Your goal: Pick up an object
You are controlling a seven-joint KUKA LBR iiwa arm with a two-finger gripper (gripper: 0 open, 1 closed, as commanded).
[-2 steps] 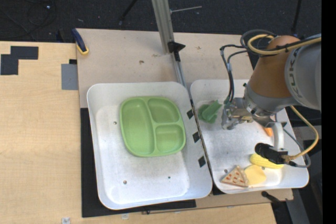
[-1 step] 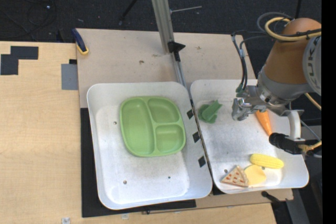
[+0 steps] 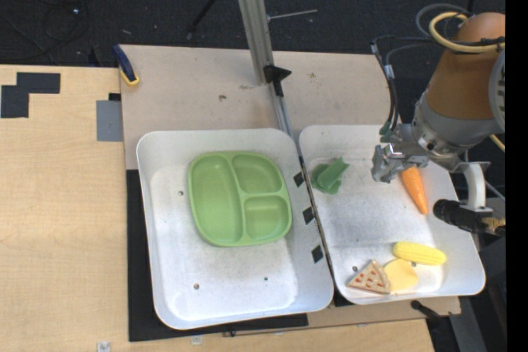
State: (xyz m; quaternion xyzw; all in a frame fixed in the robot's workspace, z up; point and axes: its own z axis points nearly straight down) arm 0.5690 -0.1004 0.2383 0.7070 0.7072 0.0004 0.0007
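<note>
Right now the gripper (image 3: 391, 163) hangs low over the right bin (image 3: 363, 214), and I cannot tell if its fingers are wide or closed. An orange carrot (image 3: 415, 189) lies just beside it, its top partly hidden. A green toy (image 3: 331, 176) sits to the left. Corn (image 3: 420, 253) and a waffle slice (image 3: 370, 279) lie nearer the front. A green plate (image 3: 239, 199) fills the left bin (image 3: 165, 260).

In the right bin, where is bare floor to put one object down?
Free: the right bin's middle, between green toy and corn. Crowded: near corner, where waffle and corn lie; far side, where gripper meets carrot.
</note>
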